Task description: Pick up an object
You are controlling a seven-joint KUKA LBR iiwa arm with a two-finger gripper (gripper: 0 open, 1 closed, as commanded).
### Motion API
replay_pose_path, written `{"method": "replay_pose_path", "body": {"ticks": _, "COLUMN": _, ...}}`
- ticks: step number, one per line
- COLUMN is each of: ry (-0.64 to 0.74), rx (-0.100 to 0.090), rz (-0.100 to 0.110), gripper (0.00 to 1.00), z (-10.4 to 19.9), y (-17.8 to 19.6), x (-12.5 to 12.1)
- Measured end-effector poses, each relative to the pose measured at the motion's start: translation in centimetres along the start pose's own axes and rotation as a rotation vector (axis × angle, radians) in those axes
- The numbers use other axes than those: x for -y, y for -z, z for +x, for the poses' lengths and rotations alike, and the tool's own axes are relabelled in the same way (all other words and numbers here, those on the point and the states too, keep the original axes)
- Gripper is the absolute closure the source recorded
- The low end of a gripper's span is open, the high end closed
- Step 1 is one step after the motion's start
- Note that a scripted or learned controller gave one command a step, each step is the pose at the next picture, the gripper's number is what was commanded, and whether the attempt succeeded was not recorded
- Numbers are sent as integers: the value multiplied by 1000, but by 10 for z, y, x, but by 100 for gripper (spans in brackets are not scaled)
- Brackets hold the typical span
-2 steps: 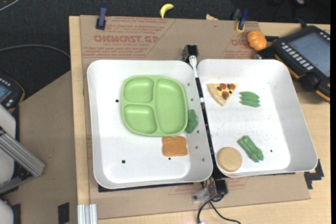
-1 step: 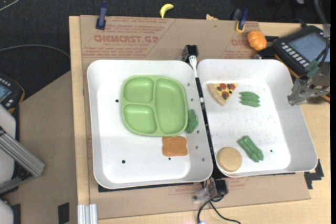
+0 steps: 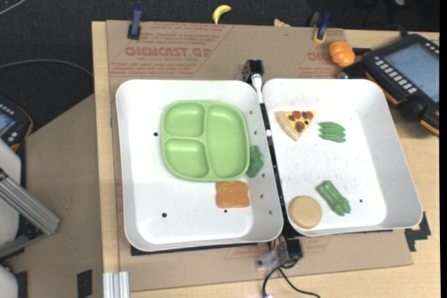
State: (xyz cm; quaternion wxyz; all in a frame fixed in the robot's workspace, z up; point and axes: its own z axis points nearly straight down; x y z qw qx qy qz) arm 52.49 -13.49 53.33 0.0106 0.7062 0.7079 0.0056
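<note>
While we cannot tell the hand's state, the pizza slice [image 3: 297,123] lies at twelve o'clock in the right bin [image 3: 391,143], tip pointing toward six o'clock, nearest the arm's three o'clock approach.

Even overhead light is washing the white bins [image 3: 140,220] bright, nearly blowing them out. The tray [image 3: 205,140] is casting a soft shadow. Dark floor is swallowing detail; focus is looking slightly soft.

Green tray [image 3: 207,139], white bins [image 3: 140,150]
</note>
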Motion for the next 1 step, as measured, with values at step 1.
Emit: {"method": "replay_pose_path", "body": {"ticks": 1, "ry": -8, "rx": -8, "rz": 28, "gripper": 100, "z": -30, "y": -54, "x": 47}}
